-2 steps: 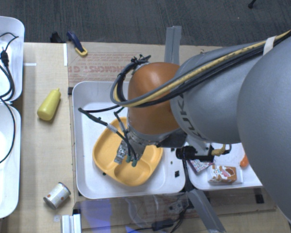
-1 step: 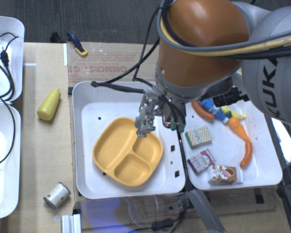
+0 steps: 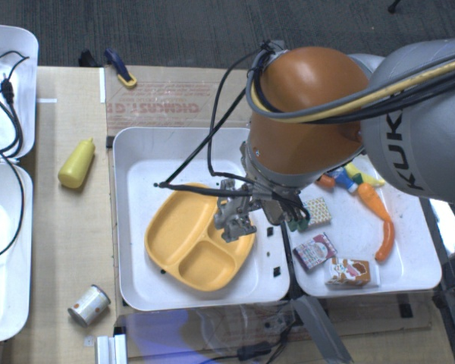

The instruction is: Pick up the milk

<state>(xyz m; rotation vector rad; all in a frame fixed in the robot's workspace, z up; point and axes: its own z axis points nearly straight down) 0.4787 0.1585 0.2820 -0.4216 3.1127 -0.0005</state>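
The arm (image 3: 417, 105) is light grey and smoothly rounded, with black letters "KU" readable on its casing. Above the wrist it swells into a broad, glossy orange band (image 3: 307, 112), dome-shaped from this angle. A bundle of cables (image 3: 364, 97), yellow and black, runs along the grey casing and loops around the top of the orange dome; thinner black cables (image 3: 212, 139) arc out from it and trail down beside the fingers. Beneath the band sits a grey metal wrist collar. The gripper (image 3: 233, 217) is grey bare metal, blocky, with small dark fittings just behind the fingers.
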